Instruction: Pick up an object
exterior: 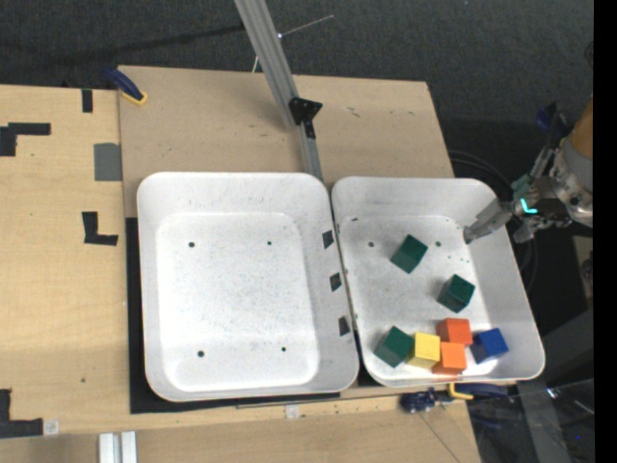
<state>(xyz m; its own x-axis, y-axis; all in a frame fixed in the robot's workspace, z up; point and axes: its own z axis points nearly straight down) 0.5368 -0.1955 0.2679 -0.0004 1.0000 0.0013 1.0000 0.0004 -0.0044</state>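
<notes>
The wooden tabletop (58, 258) carries two shallow white bins side by side. The left bin (154, 287) is the broader of the two, and its floor shows only a few small dark dots. The right bin (386, 196) touches it along the middle seam and holds all the blocks. A long grey metal bar (265, 37) slants down from the top of the view and ends at a black bracket just above where the two bins meet. The arm (578, 162) comes in at the right edge, and its gripper (482, 225) hangs over the right bin's upper right rim, one dark finger pointing down and left toward the bin floor; whether the fingers are apart or together cannot be told, and nothing is seen between them. Of the blocks, one green block (410, 254) lies alone near the middle of the right bin, and a second green block (457, 292) sits below and right of it, apart. Along the bin's near wall the rest are bunched together: a third green block (393, 345), a yellow block (426, 346) touching it, two orange blocks (453, 343) stacked close beside the yellow one, and a blue block (490, 344) at the right end.
</notes>
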